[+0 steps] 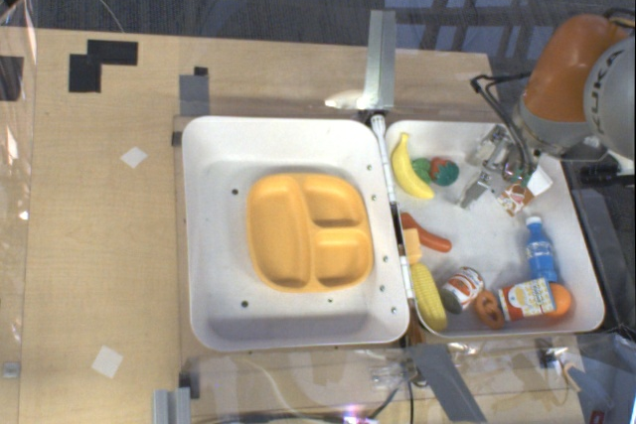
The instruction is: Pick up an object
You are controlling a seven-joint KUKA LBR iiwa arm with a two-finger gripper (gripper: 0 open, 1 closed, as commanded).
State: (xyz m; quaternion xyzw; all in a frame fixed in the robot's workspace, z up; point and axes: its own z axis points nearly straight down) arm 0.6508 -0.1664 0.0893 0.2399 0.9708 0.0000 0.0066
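No lettering is showing clearly enough to read; the label on the orange bottle (532, 299), lying just below the blue bottle (540, 250), is blurring out.

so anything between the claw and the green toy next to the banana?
Nothing visible. The claw hangs over bare bin floor in the right bin, just right of the green toy, with open white floor between them. The banana lies on the toy's far side, left of it.

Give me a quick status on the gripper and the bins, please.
Gripper over right bin, nothing seen between its fingers. Banana and green toy just beside it. Yellow divided tray in left bin.
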